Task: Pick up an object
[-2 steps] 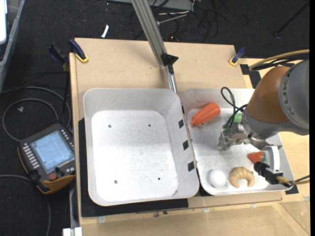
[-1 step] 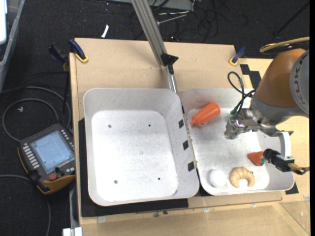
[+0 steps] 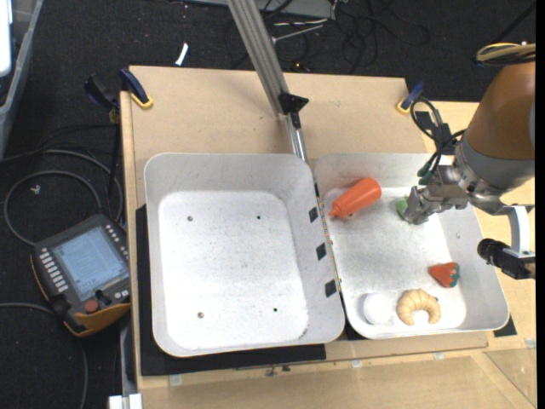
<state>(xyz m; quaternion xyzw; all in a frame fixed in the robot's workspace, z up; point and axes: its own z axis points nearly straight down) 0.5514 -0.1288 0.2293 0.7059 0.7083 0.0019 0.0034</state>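
Note:
The right bin point(image 3: 383, 245) holds an orange carrot-like toy point(image 3: 355, 198) at its far left, a red strawberry toy point(image 3: 444, 273) at the right, a tan croissant point(image 3: 419, 306) and a white round object point(image 3: 375, 308) near the front. My gripper point(image 3: 415, 212) is lowered into the bin's far right part, right of the carrot. A small green object point(image 3: 402, 204) peeks out at its left side, touching the fingers. The arm hides the fingertips.
The left bin point(image 3: 230, 254) lies beside the right one. A metal pole point(image 3: 260, 45) slants down to the bins' far edge. Clamps sit at the bench's back corners. A teach pendant point(image 3: 83, 267) lies left of the bench.

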